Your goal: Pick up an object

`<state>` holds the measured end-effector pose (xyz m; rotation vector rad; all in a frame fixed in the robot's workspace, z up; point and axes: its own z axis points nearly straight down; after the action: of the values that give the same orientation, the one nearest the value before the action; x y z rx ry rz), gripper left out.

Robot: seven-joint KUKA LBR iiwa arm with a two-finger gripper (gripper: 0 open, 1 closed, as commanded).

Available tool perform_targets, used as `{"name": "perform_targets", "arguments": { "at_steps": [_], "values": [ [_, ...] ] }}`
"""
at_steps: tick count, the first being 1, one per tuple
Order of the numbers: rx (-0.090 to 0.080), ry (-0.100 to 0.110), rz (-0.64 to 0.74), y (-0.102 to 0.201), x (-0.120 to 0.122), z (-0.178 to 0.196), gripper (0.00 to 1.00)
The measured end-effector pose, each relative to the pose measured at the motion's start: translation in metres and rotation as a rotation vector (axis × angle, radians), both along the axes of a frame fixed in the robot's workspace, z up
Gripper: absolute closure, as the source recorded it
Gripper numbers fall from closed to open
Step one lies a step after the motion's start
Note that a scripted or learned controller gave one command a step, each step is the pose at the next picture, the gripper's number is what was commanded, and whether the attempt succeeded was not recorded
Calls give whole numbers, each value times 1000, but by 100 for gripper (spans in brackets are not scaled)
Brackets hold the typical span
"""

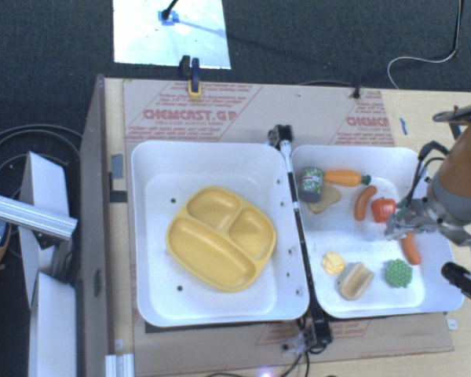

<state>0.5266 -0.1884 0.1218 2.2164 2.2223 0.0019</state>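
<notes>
The arm reaches into the right bin [436,293] from the right, and its claw [399,225] sits low among toy foods, just beside a red tomato-like piece [383,208] and the top end of a small orange sausage [410,249]. Whether the claw is released or clenched I cannot tell; its tips are too blurred and crowded.

Nearby lie a red sausage [363,202], a carrot [344,177], a green can [312,181], a broccoli floret [398,272], a bread roll [354,280] and a yellow piece [333,262]. The left bin [153,210] holds a yellow divided tray [221,237].

This looks like the approach or grasp step. Next, the claw must close squarely on one piece and lift straight up.
</notes>
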Motion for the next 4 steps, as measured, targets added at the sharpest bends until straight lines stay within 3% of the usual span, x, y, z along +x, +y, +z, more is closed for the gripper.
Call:
{"name": "perform_targets", "arguments": {
  "at_steps": [1, 2, 3, 4],
  "values": [
    [-1, -1, 1, -18, 53, 39, 100],
    [0, -1, 3, -10, 92, 62, 100],
    [2, 3, 3, 35, 87, 5, 100],
    [1, 2, -1, 63, 44, -38, 100]
  ]
}}
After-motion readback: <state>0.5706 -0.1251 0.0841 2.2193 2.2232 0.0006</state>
